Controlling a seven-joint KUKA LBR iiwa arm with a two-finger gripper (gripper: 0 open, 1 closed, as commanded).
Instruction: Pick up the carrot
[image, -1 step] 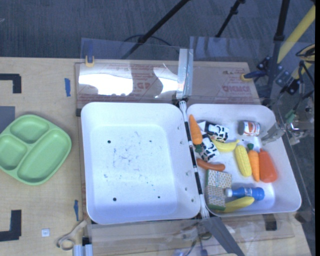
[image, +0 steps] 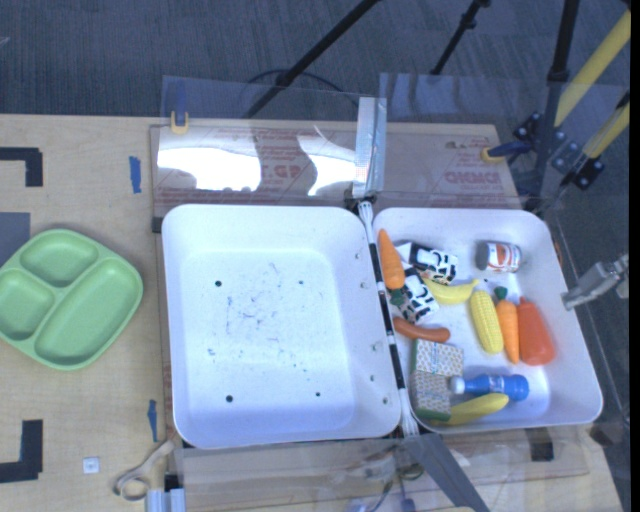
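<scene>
Grey metal of the end effector is seen at the right edge of the right bin, just outside its rim and about halfway along that edge. Whether it is open or closed cannot be told; nothing is seen gripped in it.

Nearest to it, inside the bin by the right edge, a stubby red-orange item is seen. A slim orange carrot with a green top lies touching that item's left side. The carrot lies lengthwise, green end toward the far edge, with a yellow corn cob just beside it on the left.

A second carrot-like piece lies well apart from the end effector, against the bin's left edge near the far left corner. Its green end points toward the near edge. Which of the two is meant cannot be told; the one by the corn is nearer.

Handling is judged as follows: likely a light, stiff plastic toy, smooth and somewhat slippery, not fragile. It tapers, so a grip across the thicker middle is advised rather than at the tip. The neighbours on both sides are tight, so little room is left for a grip across the nearer carrot. The left bin is not involved.
</scene>
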